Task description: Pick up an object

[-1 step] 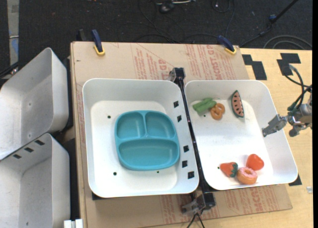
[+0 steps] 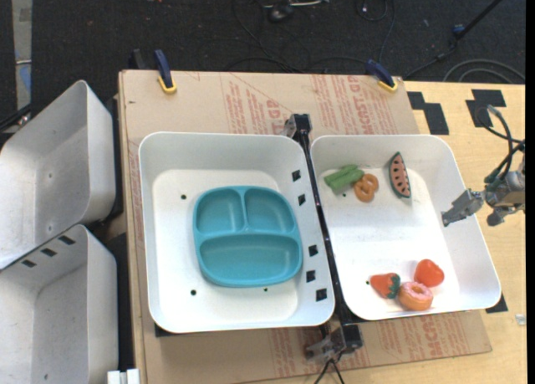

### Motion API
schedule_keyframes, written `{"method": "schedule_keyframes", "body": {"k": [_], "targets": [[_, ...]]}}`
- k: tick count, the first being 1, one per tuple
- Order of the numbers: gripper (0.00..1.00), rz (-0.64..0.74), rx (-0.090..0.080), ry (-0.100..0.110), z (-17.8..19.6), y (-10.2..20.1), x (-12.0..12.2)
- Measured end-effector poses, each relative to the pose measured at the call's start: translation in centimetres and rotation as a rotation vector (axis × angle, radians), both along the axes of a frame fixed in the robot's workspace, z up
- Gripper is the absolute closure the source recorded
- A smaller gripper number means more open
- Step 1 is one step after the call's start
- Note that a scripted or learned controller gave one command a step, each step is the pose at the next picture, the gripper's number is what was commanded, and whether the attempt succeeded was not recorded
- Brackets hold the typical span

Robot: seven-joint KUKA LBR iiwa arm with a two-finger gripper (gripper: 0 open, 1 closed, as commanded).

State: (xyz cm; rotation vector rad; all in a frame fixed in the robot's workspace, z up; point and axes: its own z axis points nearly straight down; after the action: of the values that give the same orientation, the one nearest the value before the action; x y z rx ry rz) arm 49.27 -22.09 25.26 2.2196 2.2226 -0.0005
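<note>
Brown cardboard covers the surface, which carries two shallow white bins side by side against a dark floor strewn with cables.

Nearest the camera, in the right bin, a pink frosted donut lies at the front, touching a small red-and-orange vegetable piece on its left and just in front of a red pepper-like piece. The left bin holds a teal divided plate, lying flat near its middle.

Farther back in the right bin, a green bean-like piece touches an orange pretzel-shaped item, and a watermelon slice lies near them to the right.

At the right bin's outer rim, the tool hangs apart from every object, nothing between its fingers; I cannot tell whether they are spread or closed.

Two blue-and-yellow clamps grip the cardboard's far edge.
</note>
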Motion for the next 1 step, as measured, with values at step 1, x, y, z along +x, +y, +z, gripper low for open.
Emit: {"method": "schedule_keyframes", "body": {"k": [1], "targets": [[0.0,-0.003,0.002,0.004,-4.3,0.1,0.06]]}}
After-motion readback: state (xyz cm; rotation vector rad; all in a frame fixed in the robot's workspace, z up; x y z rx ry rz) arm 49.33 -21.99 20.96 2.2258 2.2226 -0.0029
